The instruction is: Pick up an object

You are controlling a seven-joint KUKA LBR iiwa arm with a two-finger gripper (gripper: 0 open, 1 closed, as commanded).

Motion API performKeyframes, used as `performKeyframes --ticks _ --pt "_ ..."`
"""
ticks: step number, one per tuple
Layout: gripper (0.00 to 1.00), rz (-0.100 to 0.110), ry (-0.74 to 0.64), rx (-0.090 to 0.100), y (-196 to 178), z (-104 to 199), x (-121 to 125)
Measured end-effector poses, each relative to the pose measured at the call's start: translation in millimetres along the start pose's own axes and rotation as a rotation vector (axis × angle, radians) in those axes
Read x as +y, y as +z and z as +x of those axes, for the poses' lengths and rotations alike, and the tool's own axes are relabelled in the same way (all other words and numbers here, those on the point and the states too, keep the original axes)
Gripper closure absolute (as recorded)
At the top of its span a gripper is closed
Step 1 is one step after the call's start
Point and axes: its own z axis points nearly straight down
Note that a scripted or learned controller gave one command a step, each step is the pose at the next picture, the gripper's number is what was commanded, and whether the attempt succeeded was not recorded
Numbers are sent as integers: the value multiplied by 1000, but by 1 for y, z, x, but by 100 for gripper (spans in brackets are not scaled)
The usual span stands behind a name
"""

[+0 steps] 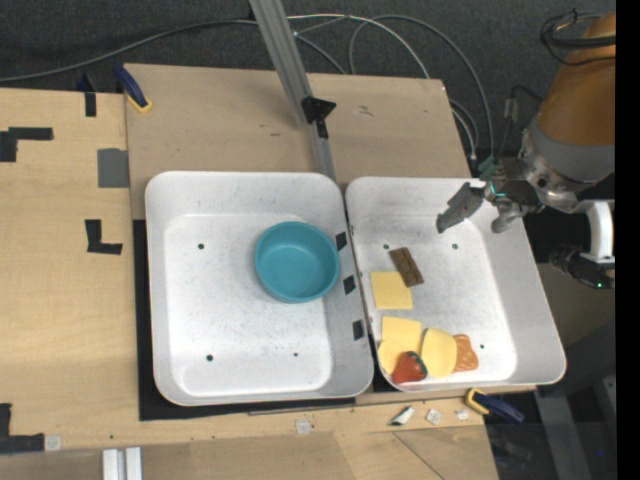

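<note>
Camera view shows the tool [478, 206] open and empty at upper right, above the right bin [520, 298], nothing picked yet.

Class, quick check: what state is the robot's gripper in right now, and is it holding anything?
Gripper: open, holding nothing, above the far right part of the right bin.

Gripper [480, 208] open above right bin [520, 298], holding nothing
</note>
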Motion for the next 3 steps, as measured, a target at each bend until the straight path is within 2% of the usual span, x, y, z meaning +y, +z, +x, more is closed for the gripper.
performKeyframes --ticks 1,2,3 --pt "0 0 0 0 0 0 0" --pt "0 6 1 0 64 5 2" --pt "0 5 1 0 107 5 1"
